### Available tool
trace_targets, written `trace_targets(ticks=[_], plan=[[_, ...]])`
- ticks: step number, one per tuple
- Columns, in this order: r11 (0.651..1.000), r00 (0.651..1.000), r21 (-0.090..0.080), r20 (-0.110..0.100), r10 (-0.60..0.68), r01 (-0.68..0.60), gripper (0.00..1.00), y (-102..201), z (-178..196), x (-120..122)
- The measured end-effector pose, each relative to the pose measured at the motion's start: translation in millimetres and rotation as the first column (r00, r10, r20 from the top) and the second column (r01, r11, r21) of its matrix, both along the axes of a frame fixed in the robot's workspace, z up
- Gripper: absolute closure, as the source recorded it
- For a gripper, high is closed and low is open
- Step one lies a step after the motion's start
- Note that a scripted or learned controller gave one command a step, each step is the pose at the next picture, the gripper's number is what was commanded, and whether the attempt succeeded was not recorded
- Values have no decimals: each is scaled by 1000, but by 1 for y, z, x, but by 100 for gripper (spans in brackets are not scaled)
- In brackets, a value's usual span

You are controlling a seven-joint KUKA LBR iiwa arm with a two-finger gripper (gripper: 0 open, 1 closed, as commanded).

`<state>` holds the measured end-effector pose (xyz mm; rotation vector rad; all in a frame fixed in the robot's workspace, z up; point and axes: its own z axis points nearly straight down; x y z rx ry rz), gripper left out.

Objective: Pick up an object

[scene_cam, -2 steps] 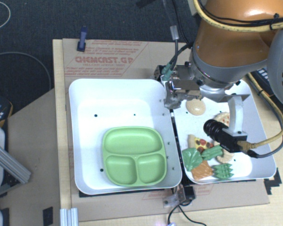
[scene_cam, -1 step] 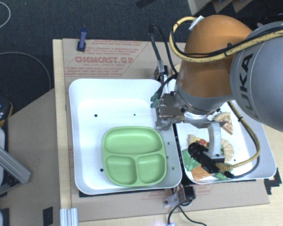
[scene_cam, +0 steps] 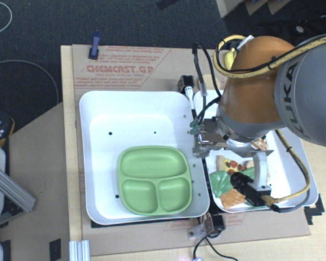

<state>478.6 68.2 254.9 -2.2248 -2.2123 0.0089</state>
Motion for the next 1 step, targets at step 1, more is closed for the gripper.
trace_targets(ticks=[1], plan=[[1000, 1000, 1, 7, 5, -5, 100, 3, 13, 1]])
